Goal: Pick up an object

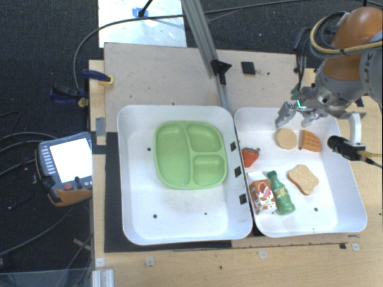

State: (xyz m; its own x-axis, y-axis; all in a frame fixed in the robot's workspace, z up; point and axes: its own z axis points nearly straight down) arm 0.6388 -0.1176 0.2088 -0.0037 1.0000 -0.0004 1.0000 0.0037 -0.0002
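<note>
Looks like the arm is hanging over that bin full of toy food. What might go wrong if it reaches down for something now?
The gripper hangs above the round cookie and the waffle piece, which sit side by side, so it might nudge one while going for the other. Both look flat, so the fingers could slip off. The green bottle leans against the small carton; grabbing either would likely shift its neighbour.

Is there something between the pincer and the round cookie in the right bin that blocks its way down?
Nothing visible does. The pincer hovers just above and behind the round cookie, with bare bin floor between them. The waffle piece lies close on the cookie's right, so a wide grasp could bump it.
</note>
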